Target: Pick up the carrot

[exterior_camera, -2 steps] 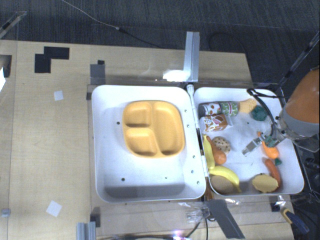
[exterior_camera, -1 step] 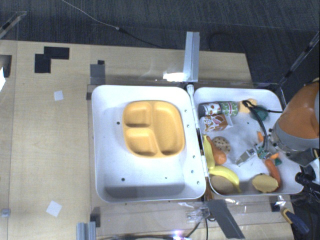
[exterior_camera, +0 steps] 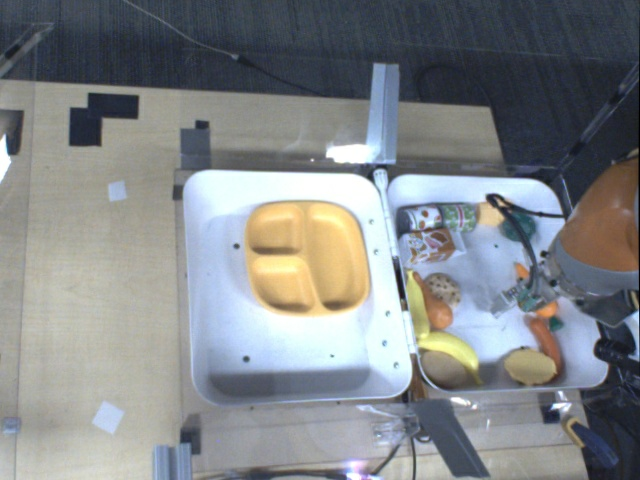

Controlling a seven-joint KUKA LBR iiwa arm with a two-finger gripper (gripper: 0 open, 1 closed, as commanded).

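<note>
The gripper (exterior_camera: 528, 294) hangs low by the right bin's (exterior_camera: 480, 182) right wall, just above the carrot (exterior_camera: 547, 336); whether it is spread I cannot tell. The carrot lies toward the near right corner, beside a potato (exterior_camera: 530, 366), so the approach looks cramped

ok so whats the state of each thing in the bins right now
carrot: lying flat in the right bin, not lifted
gripper: low in the right bin, just above the carrot
yellow tray: upright in the left bin
banana: lying flat
can: on its side
</note>
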